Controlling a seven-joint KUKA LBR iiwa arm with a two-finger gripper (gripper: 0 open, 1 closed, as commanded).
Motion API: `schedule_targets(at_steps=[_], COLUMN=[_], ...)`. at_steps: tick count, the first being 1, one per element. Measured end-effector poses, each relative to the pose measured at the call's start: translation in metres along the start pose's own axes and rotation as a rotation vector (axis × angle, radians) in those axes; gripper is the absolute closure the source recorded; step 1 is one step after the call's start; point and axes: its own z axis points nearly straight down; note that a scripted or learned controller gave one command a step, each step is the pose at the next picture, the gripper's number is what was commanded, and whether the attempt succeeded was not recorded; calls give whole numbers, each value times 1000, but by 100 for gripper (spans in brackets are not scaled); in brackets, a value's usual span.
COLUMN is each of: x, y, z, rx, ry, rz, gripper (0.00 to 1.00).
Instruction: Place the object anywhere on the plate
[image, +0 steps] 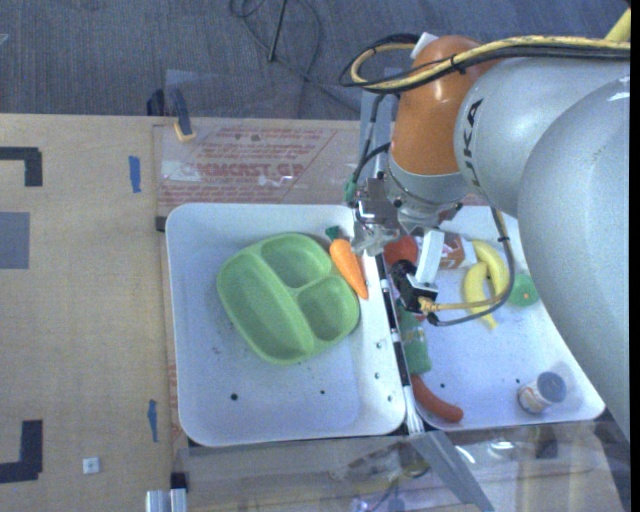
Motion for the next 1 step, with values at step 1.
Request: schedule_targets(at_steps=[1], x=[-4], y=[44], z=[3], rx=[1], ry=[1], rz=[73], gripper=[100])
